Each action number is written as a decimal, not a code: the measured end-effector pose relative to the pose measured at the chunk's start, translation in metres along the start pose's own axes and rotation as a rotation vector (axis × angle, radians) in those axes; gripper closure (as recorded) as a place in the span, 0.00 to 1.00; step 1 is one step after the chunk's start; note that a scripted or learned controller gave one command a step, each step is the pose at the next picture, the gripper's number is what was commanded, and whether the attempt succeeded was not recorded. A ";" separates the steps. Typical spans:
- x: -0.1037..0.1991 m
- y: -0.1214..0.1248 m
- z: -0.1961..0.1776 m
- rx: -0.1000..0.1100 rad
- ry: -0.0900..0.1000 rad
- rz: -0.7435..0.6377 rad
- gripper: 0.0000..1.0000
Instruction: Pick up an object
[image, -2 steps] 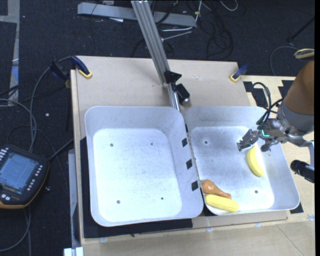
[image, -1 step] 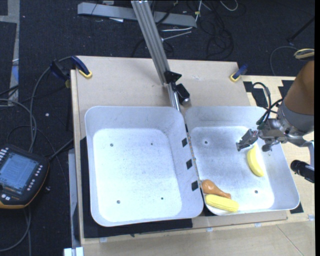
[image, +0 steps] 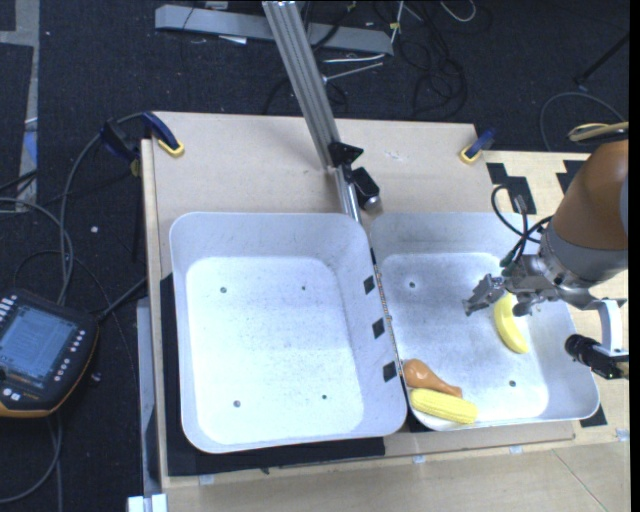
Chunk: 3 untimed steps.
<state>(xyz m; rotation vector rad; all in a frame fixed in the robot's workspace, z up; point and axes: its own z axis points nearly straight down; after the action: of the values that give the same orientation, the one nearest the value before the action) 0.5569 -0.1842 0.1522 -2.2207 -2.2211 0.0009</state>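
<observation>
The counter (image: 420, 150) carried 2 white bins side by side. In the right bin (image: 440, 275) a yellow banana (image: 511, 327) lay near the right edge, its long way running from the far side toward the near side, tipped a little. The fingers (image: 503, 292) hung right at the banana's far end, and I could not tell if they were apart or together. A yellow corn cob (image: 444, 406) and an orange-brown toy (image: 430, 377) sat at the near edge. The banana looked like the closest thing to grab, just below the fingers.
</observation>
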 end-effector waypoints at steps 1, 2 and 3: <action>0.000 0.000 0.051 0.001 0.000 0.000 0.00; 0.000 0.000 0.040 -0.001 0.000 0.000 1.00; 0.003 0.007 -0.004 -0.004 -0.001 -0.001 1.00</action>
<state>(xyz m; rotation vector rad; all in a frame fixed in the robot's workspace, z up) 0.5640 -0.1808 0.1563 -2.2223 -2.2240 -0.0024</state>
